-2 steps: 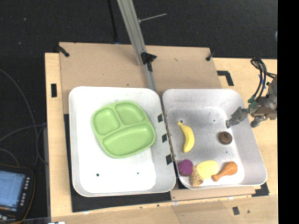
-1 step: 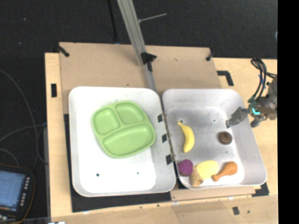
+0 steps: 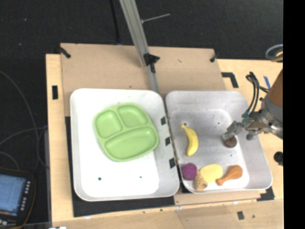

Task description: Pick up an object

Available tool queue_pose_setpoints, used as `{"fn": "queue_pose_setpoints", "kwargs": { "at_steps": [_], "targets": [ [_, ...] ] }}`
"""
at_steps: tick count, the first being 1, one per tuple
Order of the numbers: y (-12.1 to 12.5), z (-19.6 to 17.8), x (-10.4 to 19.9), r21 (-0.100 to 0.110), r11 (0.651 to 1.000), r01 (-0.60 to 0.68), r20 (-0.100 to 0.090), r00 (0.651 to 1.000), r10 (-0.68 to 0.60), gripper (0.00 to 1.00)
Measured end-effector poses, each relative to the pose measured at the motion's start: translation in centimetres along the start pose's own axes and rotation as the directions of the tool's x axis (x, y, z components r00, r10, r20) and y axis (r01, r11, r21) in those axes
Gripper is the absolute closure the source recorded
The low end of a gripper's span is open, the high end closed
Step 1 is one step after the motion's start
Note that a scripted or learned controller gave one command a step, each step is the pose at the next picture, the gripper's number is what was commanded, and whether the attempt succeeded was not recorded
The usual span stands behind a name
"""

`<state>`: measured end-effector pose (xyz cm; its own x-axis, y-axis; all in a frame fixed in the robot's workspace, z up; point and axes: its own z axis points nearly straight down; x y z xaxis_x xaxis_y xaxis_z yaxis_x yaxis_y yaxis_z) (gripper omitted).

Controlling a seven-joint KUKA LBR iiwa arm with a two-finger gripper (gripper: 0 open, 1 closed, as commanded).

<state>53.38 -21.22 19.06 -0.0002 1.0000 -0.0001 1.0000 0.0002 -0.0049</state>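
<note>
Hovering low in right bin (image 3: 248, 109): gripper (image 3: 232, 136), finger state indeterminable, over small brown object (image 3: 230, 141). Banana (image 3: 190, 139), chicken drumstick (image 3: 229, 174) nearby. No legible writing.

A pale wooden bench (image 3: 190, 61) stands on dark carpeted floor (image 3: 47, 13).

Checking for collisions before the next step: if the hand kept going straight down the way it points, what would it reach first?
Probably the small brown object right under the hand in the right bin. Height is hard to judge from this slanted view, so contact may already be close.
</note>
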Motion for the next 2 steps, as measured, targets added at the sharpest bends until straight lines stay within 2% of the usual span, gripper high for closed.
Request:
{"fn": "queue_pose_setpoints", "kwargs": {
  "at_steps": [2],
  "targets": [
    [0.4, 9.2, -0.5, -0.004, 1.000, -0.001, 0.002, 1.000, 0.001, 0.00]
  ]
}}
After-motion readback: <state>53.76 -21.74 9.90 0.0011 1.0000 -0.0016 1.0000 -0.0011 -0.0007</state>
